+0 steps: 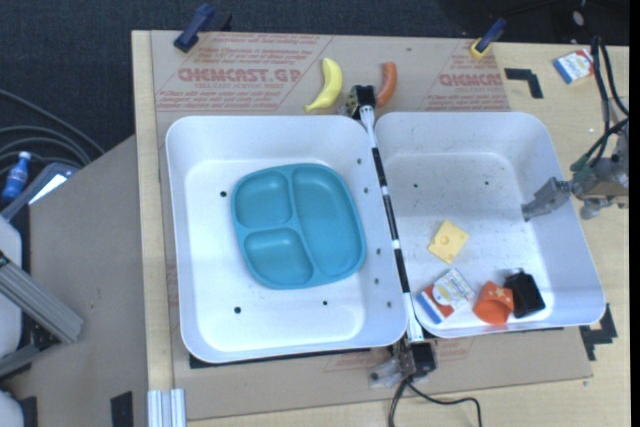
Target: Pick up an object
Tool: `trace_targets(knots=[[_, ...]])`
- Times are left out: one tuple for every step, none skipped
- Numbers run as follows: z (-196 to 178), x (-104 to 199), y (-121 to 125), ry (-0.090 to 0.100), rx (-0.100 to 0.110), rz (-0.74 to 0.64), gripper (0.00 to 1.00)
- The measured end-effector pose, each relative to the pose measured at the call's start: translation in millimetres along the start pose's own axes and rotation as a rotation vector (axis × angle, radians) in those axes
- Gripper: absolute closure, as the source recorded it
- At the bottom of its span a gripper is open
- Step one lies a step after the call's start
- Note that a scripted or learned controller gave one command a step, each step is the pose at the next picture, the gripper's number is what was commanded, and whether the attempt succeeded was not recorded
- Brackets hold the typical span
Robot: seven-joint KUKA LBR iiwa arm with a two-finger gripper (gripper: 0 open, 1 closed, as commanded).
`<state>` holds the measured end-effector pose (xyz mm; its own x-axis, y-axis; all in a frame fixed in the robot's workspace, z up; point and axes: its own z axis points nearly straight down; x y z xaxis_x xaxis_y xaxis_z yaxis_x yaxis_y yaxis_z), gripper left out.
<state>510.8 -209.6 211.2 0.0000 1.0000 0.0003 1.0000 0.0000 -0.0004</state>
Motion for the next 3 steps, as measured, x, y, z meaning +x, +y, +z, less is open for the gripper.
trace_targets(knots=[[126.9, 49.2, -30.6, 0.000, 0.000, 0.000, 0.00], [117.3, 49.1, -30.5, -0.001, -0.001, 0.002, 1.00], [117.3, 49.1, -30.6, -0.001, -0.001, 0.002, 0.00]])
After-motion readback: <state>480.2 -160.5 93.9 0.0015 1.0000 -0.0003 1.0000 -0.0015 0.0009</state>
